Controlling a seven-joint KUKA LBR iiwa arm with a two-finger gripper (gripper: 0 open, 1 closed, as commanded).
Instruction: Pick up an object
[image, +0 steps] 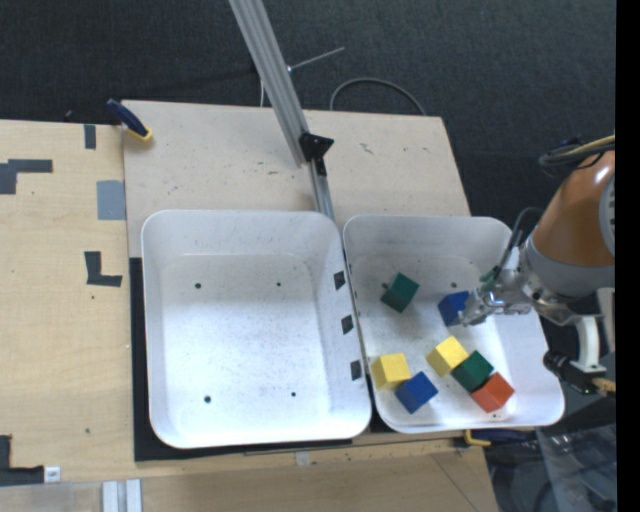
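At centre right of the frame, in the right bin (520, 240), I see my tool (478, 308) touching the blue cube (453, 307), grip state unclear; it looks light, rigid, smooth, best pinched across flat opposite faces.

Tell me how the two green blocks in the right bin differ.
The upper green block lies alone near the middle of the right bin; the lower green block is packed between a yellow block and a red block. The upper one looks a lighter, bluer green, the lower one darker. Both look like similar small cubes.
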